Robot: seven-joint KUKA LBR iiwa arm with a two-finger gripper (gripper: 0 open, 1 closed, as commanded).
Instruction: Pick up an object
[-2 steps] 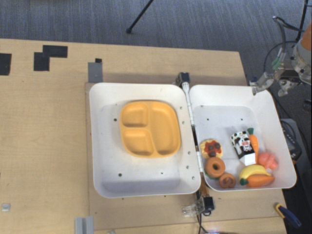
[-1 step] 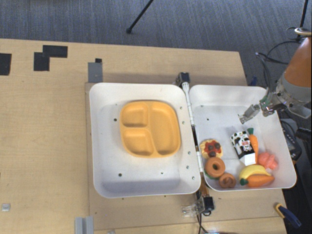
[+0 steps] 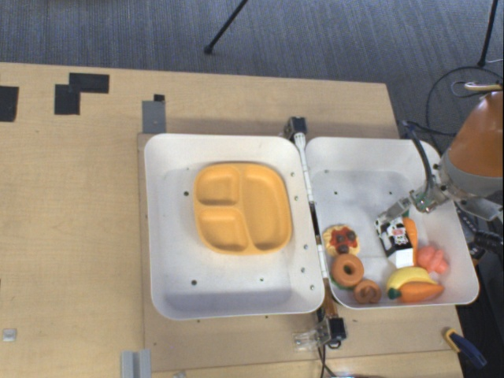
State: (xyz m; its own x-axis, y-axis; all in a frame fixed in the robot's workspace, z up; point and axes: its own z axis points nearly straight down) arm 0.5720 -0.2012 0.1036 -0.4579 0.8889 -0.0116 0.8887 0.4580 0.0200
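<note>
- Your camera view looks down on a grey carpeted floor (image 3: pixel 236 22) at the far side, with thin black tripod legs crossing it, and a pale wooden bench (image 3: pixel 71 235) filling the near part.
- On the far left of the bench you have some black tape patches (image 3: pixel 79 91).
- Two shallow white bins sit side by side on the bench, touching along a central divider. The left bin (image 3: pixel 169 290) holds a yellow sectioned plate (image 3: pixel 240 207), roughly centred, lying flat.
- The right bin (image 3: pixel 354 172) carries the toy food, all crowded into its near half: a small pizza slice with red toppings (image 3: pixel 341 239) by the divider, a brown doughnut (image 3: pixel 347 270) just nearer, and a second smaller doughnut (image 3: pixel 366 292) near the front wall.
- To their right you can see a banana (image 3: pixel 409 277) touching an orange carrot (image 3: pixel 421 291), a pink piece (image 3: pixel 433 259) beside them, and a black-and-white packet (image 3: pixel 392 236) with a thin orange piece (image 3: pixel 411 231) against it.
- The arm comes in from the right, its orange band (image 3: pixel 480 136) over the right bin's edge. The gripper (image 3: pixel 396 211) hangs just above the black-and-white packet; you cannot tell from this angle whether it is spread or closed, and nothing is visibly held.
</note>
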